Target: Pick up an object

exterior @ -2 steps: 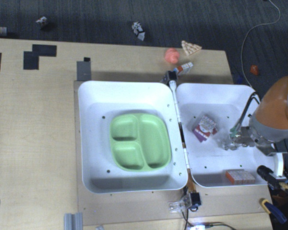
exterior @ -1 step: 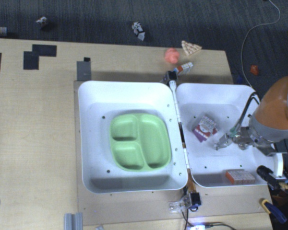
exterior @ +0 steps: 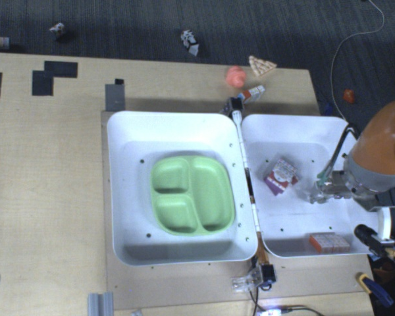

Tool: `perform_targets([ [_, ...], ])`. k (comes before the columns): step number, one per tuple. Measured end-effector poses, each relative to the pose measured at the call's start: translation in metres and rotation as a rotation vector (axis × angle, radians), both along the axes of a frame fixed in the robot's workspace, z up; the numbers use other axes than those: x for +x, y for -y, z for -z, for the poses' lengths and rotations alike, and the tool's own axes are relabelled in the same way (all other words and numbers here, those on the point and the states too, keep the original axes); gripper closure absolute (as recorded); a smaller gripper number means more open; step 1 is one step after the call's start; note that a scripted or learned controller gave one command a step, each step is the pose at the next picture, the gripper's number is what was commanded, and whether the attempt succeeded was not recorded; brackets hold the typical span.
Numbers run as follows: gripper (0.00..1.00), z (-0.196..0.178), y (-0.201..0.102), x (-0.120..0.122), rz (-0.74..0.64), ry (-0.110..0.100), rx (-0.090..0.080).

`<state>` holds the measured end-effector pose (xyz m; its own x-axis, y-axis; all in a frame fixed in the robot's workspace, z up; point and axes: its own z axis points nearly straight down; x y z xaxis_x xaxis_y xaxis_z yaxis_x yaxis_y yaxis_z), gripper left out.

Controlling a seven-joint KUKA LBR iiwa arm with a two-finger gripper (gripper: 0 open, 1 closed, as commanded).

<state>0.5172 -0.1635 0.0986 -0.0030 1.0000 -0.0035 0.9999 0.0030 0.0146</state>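
Note:
In the right bin [exterior: 296, 129], a small red and white packet [exterior: 280, 175] lies left of centre. An orange box [exterior: 329, 243] rests near the bin's front wall. My gripper [exterior: 318, 196] hangs low over the bin floor at its right side, a little right of the packet and apart from it. The arm with its orange band [exterior: 382, 143] comes in from the right edge. The left bin [exterior: 128, 176] holds a green divided tray [exterior: 191, 193].
On the bench behind the bins lie a pink ball [exterior: 235, 77], a wedge-shaped toy [exterior: 261, 65] and a small tube [exterior: 253, 94]. A cable runs along the right side. Black patches mark the bench's far left.

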Motion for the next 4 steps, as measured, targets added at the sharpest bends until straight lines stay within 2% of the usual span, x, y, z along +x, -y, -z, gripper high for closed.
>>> perform_targets([
  [1,0.00,0.000,0.000,0.000,0.000,0.000,0.000],
  [2,1.00,-0.011,-0.001,0.001,-0.001,0.004,0.000],
  [3,0.00,-0.010,-0.001,0.001,-0.002,0.003,0.000],
  [4,0.00,0.012,-0.052,-0.019,0.000,-0.006,0.001],
])
